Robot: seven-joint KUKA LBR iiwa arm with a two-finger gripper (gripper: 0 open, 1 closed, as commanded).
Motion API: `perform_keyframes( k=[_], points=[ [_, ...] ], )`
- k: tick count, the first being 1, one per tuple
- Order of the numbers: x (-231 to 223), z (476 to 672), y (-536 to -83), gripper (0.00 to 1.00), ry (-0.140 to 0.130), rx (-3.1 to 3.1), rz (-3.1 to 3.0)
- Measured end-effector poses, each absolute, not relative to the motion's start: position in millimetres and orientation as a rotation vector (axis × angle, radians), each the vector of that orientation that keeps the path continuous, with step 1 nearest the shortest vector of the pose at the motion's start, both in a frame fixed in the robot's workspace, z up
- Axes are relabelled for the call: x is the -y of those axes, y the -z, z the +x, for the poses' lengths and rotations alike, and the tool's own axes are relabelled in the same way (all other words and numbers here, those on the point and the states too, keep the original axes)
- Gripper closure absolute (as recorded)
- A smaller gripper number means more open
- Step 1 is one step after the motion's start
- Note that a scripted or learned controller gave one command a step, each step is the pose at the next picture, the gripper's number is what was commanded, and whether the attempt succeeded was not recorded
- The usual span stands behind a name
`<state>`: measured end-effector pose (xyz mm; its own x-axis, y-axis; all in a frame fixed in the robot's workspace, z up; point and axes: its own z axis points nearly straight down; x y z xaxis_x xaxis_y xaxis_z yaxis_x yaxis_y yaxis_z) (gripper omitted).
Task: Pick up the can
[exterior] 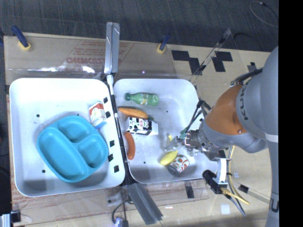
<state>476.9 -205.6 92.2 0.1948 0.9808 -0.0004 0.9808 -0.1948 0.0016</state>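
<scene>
The can lies on its side at the right bin's front edge, touching a yellow fruit. Your gripper hovers just behind it; finger state cannot be told. Expect a light, rigid, roll-prone cylinder; grasp across its body.

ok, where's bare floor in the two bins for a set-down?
Left bin: bare along its far and left sides, around the blue divided plate and small carton. Right bin: bare patch right of the green bottle, toward the far-right corner. Crowded near the can, banana and gripper.
</scene>
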Motion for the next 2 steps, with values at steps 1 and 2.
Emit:
perform_keyframes(
  k=[1, 2],
  points=[
    [205.5, 476.9, -92.1, 0.0, -0.001, -2.015, 2.408],
    [205.1, 477.0, -92.1, 0.0, -0.001, -2.003, 2.417]
  ],
)
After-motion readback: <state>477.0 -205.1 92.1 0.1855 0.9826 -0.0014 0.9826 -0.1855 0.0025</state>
